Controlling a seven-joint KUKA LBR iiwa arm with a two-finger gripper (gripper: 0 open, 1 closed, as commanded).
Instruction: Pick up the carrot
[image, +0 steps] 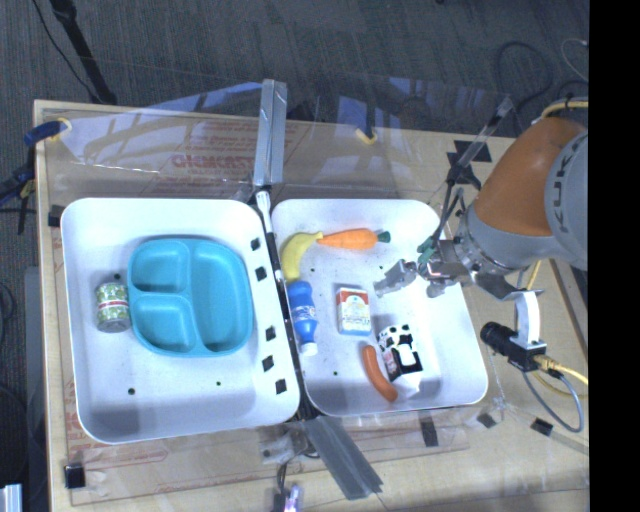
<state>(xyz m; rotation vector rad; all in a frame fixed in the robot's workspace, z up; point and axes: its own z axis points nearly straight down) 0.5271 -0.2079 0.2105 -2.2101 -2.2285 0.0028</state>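
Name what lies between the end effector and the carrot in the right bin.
Nothing: the camera view shows bare white bin floor between the end effector and the carrot.

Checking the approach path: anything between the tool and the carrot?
Nothing visible. The tool hovers over the right bin, with bare white floor between it and the carrot. The banana lies on the carrot's far side.

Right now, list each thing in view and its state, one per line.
carrot: lying flat in right bin, ungrasped
banana: lying beside carrot
bottle: on its side
hot dog: lying flat
blue tray: flat in left bin
can: on its side
tool: over right bin, right of carrot
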